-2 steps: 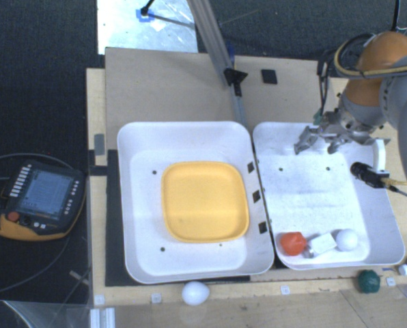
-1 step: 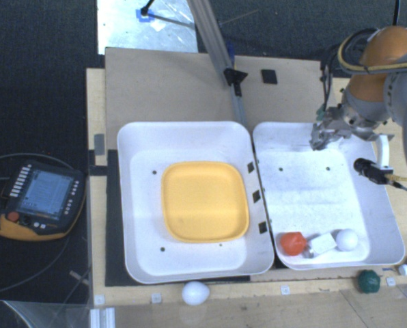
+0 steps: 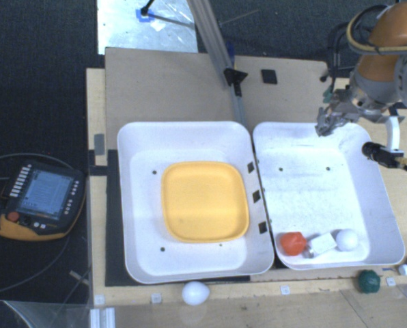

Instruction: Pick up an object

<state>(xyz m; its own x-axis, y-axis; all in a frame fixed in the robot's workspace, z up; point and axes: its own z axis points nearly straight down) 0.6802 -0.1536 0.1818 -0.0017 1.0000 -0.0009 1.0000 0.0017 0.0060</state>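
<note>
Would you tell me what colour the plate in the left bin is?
The plate is yellow, seen clearly in the camera view.

1. Floor (image 3: 33, 60): dark carpet, all around the bench.
2. Bench (image 3: 169, 87): tan board top, pale wood edge showing at front and left.
3. Shiny sheet (image 3: 145, 16) on floor behind bench, catching bright light; blue tape bit (image 3: 145, 14) on it.
4. Grey pole (image 3: 210, 29) slants in from top, ends in black clamp (image 3: 235, 78).
5. Pendant (image 3: 38, 203) with cable on floor, left.
</note>
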